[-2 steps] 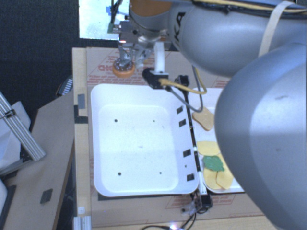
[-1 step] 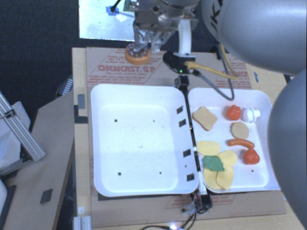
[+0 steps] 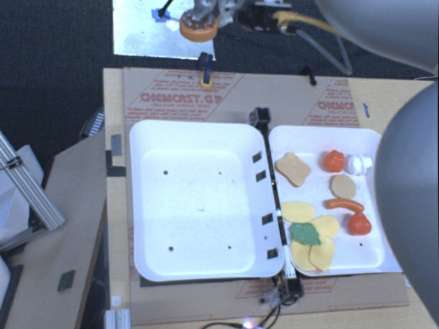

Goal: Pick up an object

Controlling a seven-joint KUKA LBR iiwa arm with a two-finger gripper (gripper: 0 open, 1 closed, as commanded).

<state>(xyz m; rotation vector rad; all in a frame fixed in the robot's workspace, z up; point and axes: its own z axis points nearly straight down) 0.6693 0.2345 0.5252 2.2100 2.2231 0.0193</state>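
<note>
Two shallow white bins sit side by side on a cardboard-covered bench (image 3: 226,88). Left bin (image 3: 147,204): bare white floor with four small dark dots. Right bin (image 3: 374,139): a heap of toy food, comprising a tan bread slice (image 3: 293,169), a red tomato (image 3: 334,161), a small white piece (image 3: 357,164) touching the tomato's right side, a tan oval (image 3: 342,186), a red-orange sausage (image 3: 343,204), a red pepper-like piece (image 3: 359,223) just below the sausage, several overlapping yellow slices (image 3: 315,242) and a green leaf (image 3: 306,234) lying on top of them. Gripper (image 3: 200,20): raised at the top of the view, well beyond the far edge of both bins and above a pale sheet (image 3: 137,19); a round orange-and-brown object (image 3: 199,28), resembling a doughnut, sits at the fingertips and appears to be clasped between the fingers, which are closed in upon it. Large grey arm segments (image 3: 411,204) cover the right side of the view.
</note>
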